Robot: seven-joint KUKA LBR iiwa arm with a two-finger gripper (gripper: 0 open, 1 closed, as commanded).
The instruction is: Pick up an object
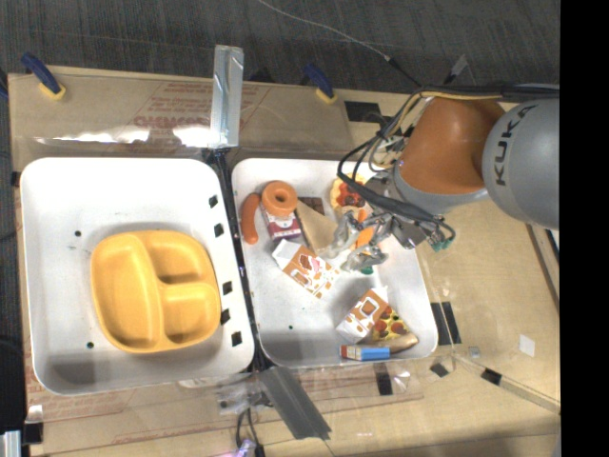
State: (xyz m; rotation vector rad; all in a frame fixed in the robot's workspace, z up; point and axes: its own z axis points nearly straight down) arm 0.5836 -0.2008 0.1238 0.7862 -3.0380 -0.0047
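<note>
From my console the gripper [360,236] sits low in the right bin [411,298], over the clutter at its upper middle. Nearest to it are an orange carrot-like piece [365,238] and a patterned carton [309,269] just left and below. A hot dog [250,217] lies lengthwise farther left. Wrist and cables hide the gripper's state, so I cannot tell whether anything is held.

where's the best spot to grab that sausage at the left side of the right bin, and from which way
Judging from its pose, grip the sausage across its narrow middle, coming straight down from above. It lies flat and long, running roughly up and down in the view, so the fingers should close from its left and right sides. The bin wall is close on its left and the orange-topped bottle on its right, so room looks tight.
</note>
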